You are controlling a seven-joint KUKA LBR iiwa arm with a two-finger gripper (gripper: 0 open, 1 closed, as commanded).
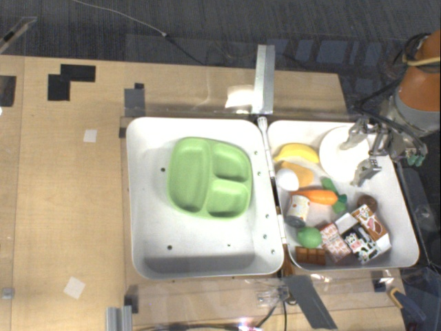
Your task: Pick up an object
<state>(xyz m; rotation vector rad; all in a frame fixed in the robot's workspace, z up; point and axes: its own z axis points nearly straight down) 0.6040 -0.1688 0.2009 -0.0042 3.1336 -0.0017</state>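
Hand (365,154): over right bin (408,226), upper right part, fingers apart w/ nothing between them. White plate (337,154) just left of hand. Banana (298,153) farther left, near bin divider. Carrot (319,196) below-left of hand; cartons (355,236) below it, packed close by bin's lower rim. Bin's right wall near hand; little room that side. Left bin (148,185) w/ green tray (209,176) well left. Desk (62,205) beyond.

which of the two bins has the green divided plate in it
The left bin: the green divided plate lies in it alone, while the right bin holds the toy food pile.
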